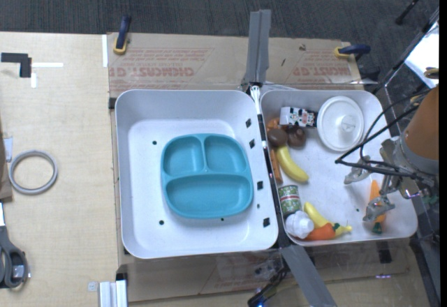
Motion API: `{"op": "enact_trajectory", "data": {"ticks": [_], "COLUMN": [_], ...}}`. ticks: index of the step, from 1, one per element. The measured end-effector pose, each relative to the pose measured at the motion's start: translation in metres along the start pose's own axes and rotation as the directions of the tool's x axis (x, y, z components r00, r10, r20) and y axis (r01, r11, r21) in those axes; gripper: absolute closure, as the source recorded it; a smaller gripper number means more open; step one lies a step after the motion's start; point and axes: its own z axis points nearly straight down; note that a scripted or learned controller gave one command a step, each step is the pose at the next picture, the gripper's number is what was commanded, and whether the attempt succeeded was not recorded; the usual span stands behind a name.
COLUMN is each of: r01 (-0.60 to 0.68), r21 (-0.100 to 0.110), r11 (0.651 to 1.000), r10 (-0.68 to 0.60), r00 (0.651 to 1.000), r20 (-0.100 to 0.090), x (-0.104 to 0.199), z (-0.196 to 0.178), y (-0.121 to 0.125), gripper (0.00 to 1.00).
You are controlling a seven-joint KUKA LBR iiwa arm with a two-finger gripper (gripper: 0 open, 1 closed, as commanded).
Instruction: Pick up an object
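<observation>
My gripper (369, 194) hangs low over the right side of the right bin (328, 180), below the arm's orange band (422, 132). A small orange piece (375, 190) shows right at the gripper; whether it is held is unclear. A yellow banana (292, 165) lies left of the gripper. Beyond it sit a white round bowl (341, 123), two brown lumps (286, 137) and a black-and-white toy (299, 117). Along the bin's near left edge lie a green can (288, 195), a white ball (300, 225), a small yellow piece (314, 215) and an orange carrot (323, 231).
The left bin (133, 159) holds a blue divided plate (207, 175). A grey divider bar (258, 47) runs between the bins. A tape ring (29, 171) and scissors (12, 264) lie on the bench at far left. Cables (370, 145) cross the right bin.
</observation>
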Motion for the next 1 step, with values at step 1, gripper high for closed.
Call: {"op": "enact_trajectory", "data": {"ticks": [1], "r01": [-0.001], "r21": [0.001], "r11": [1.000], "r10": [0.001], "r00": [1.000], "r20": [0.004], "x": [-0.0018], "z": [-0.0096], "y": [0.0004], "gripper": [1.00]}}
